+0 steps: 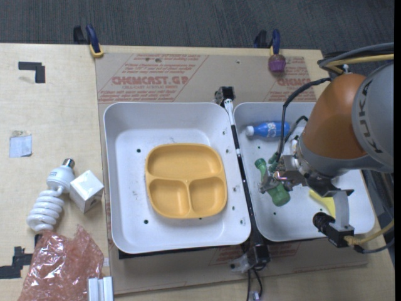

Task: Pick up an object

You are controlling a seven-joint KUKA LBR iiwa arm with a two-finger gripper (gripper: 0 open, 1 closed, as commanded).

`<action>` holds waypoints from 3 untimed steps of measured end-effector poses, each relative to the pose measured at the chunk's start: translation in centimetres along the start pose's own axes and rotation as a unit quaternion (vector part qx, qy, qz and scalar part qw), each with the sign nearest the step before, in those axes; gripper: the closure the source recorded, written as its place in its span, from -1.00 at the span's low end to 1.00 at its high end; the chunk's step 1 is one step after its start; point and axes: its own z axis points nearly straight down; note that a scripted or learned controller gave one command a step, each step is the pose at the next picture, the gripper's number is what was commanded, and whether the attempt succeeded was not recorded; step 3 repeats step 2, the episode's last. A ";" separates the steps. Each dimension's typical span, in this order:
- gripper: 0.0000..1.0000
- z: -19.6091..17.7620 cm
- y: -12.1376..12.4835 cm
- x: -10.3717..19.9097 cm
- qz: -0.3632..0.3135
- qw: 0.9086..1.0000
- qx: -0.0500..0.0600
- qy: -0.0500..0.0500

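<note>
The left bin (119, 168) has bare floor all round the yellow divided tray (186, 180) sitting in its middle, widest along the far and left sides. The right bin (250, 115) is crowded: the arm (341, 127) hangs over most of it, with a green bottle (276, 190) just beside the gripper (276, 179) and a blue-and-white bottle (268, 130) at the far side. Open floor lies near the green bottle, toward the near left corner.

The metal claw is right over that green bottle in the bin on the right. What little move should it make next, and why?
Probably a short, straight descent. The gripper sits above the green bottle in the right bin, but nothing shows the bottle between its fingers yet, so lowering comes before closing.
</note>
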 end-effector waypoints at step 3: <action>1.00 -1.2 6.2 -0.5 0.000 1.000 0.000 0.000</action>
